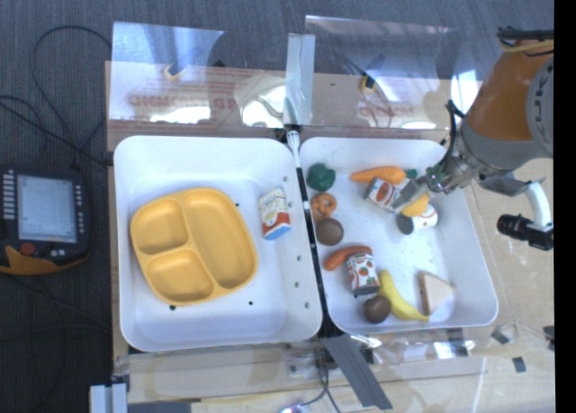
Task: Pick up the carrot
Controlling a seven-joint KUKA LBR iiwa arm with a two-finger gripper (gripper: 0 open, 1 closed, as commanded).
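Carrot [379,174] lies flat near the back wall of the right bin [477,263], orange body running left to right with a small green tip at its right end. Just in front of it, touching or nearly so, a small can with a red and white label [382,192] lies tilted. Gripper [413,201] sits low in the bin just right of that can and below the carrot's green end, apart from the carrot; nothing visibly between its fingers, and how far they are spread cannot be told from this angle. A small yellow and white object [421,214] lies right under the gripper tip. The arm [504,114], grey with an orange band, comes in from the right over the bin's back right corner. Left of the carrot: a dark green round item [320,176], then an orange round one [323,205] and a brown round one [328,231] in a column along the divider side. Toward the front: a second orange, carrot-like piece [337,258] beside an upright can with a tomato label [362,273], a banana [397,298], a brown ball [376,309], and a sandwich-shaped wedge [436,292]. The left bin [180,155] holds a yellow three-compartment plate [192,244] and a small carton [274,213] near its right wall. A teach pendant [41,219] rests off to the far left.
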